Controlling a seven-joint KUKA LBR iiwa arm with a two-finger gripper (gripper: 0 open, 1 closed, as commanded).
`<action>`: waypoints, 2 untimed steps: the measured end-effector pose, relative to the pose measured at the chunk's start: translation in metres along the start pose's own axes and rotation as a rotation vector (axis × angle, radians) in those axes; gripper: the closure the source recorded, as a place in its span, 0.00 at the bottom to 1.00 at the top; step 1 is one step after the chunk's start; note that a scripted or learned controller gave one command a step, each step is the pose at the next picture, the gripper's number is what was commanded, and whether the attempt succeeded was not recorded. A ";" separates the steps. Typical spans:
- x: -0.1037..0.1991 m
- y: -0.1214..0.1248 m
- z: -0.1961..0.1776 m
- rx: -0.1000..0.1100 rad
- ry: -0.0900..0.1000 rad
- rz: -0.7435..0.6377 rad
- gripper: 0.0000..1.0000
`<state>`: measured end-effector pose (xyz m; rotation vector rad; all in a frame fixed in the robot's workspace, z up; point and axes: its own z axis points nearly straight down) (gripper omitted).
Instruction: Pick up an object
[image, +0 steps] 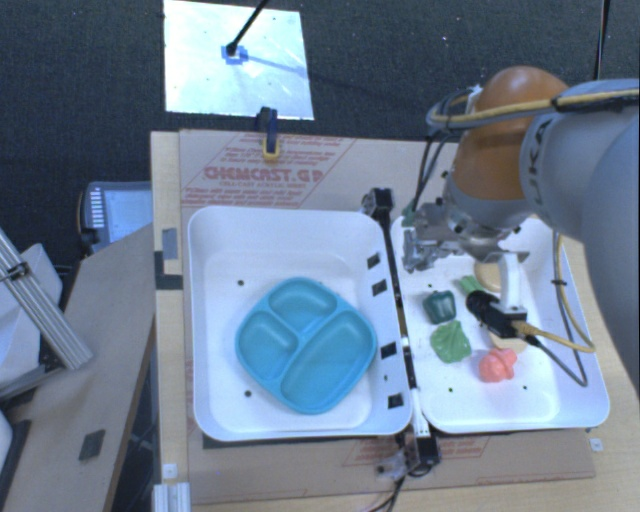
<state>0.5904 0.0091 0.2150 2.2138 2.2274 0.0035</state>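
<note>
From where I stand the grey arm (590, 150) reaches in from 3 o'clock, its bulk over the far right corner of the right bin (560, 400). The orange band (505, 110) bulges just above the wrist, and from there the wrist points down and toward 9 o'clock. The gripper (418, 250) hangs low over the right bin at about 10 o'clock of it, just beside the divider where the two bins meet. Whether it is open or closed I cannot tell; the metal at its tip is a blur, and I can make out nothing in it.

The loose pieces lie in the right bin. A dark green piece (438, 305) sits at 5 o'clock from the gripper, near it but apart. A light green piece (451, 342) lies just beside that one, at its 6 o'clock. A pink piece (497, 366) rests at 4 o'clock from the light green one. A pale beige piece (488, 275) is partly hidden under the wrist.

In the left bin (290, 240) a blue divided plate (305, 345) lies flat, toward 5 o'clock of the bin's middle.
</note>
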 end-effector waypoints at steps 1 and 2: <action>0.039 0.019 0.001 0.000 0.000 0.000 1.00; 0.084 0.036 -0.001 -0.001 0.001 -0.002 1.00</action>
